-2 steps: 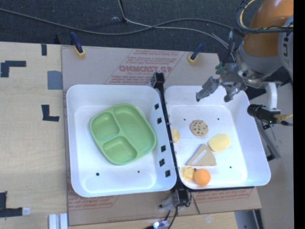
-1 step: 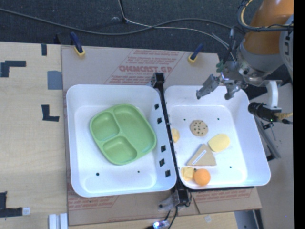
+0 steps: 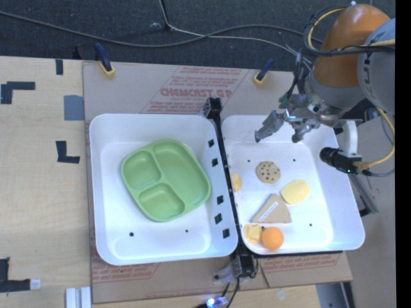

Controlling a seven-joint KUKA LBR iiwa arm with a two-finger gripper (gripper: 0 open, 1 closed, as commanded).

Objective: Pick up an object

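Observation:
The right bin (image 3: 321, 233) holds several toy foods: a chocolate-chip cookie (image 3: 268, 172), a pale yellow round piece (image 3: 295, 192), a tan wedge (image 3: 271, 210), an orange ball (image 3: 272, 238), a yellow piece (image 3: 253, 233) beside the ball and a small yellow piece (image 3: 236, 182) at the bin's left wall. My gripper (image 3: 283, 129) hangs over the far part of this bin, above and beyond the cookie. Its two dark fingers (image 3: 266, 129) are spread apart with nothing between them.
The left bin (image 3: 109, 230) carries a green divided tray (image 3: 166, 179). A black divider (image 3: 220, 172) runs between the bins. Two clamps (image 3: 104, 63) (image 3: 262, 74) sit on the cardboard at the back. The arm's orange band (image 3: 350, 40) looms over the right bin's far corner.

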